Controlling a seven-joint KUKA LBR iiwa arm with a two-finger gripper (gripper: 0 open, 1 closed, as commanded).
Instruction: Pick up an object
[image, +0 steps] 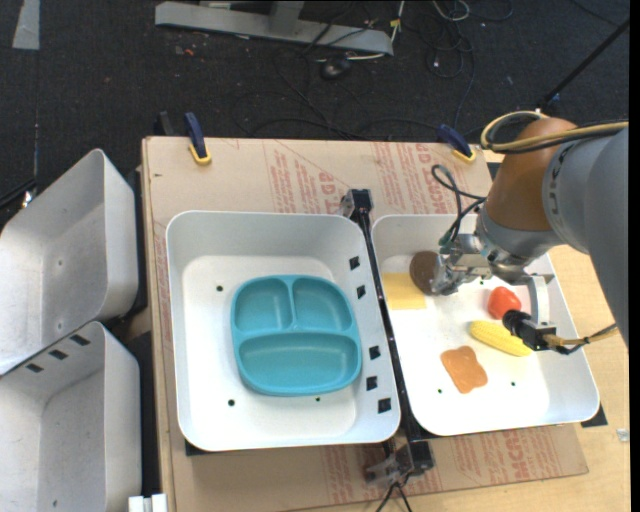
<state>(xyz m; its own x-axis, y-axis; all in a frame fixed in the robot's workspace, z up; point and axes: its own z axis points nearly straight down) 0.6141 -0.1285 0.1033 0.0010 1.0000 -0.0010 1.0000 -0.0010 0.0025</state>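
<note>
Whether the jaws (447, 278) are spread or pinching we cannot tell; they sit low in the right bin (570, 395), against a brown round object (424, 268) beside the yellow slice (404, 292). We judge the grasp is in hand; next comes a clean closure, then lifting.

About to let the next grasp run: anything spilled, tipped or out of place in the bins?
Nothing stands out. The teal divided plate lies flat in the left bin; the small food pieces lie separately inside the right bin.
</note>
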